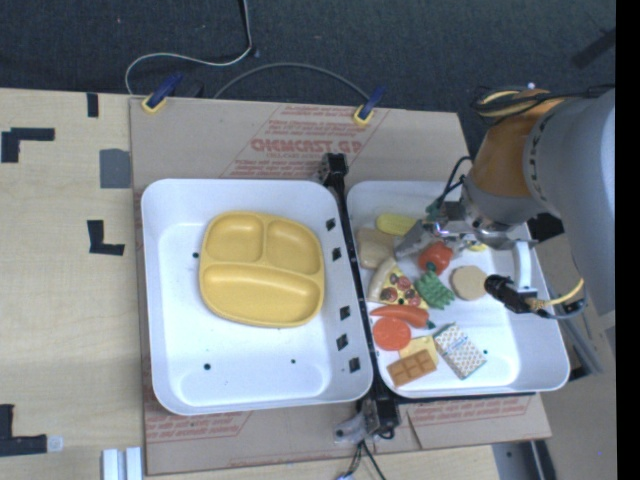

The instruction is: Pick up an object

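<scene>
Camera view: cardboard-topped bench (290, 143), dark carpet (400, 28) behind

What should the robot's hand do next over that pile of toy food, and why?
Probably ease straight down a little. The hand sits low in the right bin, just above the red tomato-like piece, with green leafy food and a round cracker close by. Nothing shows between its fingers.

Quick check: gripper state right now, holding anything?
Gripper: low in the right bin, over the toy food beside the red piece; open or shut cannot be told, and no object is seen held.
</scene>
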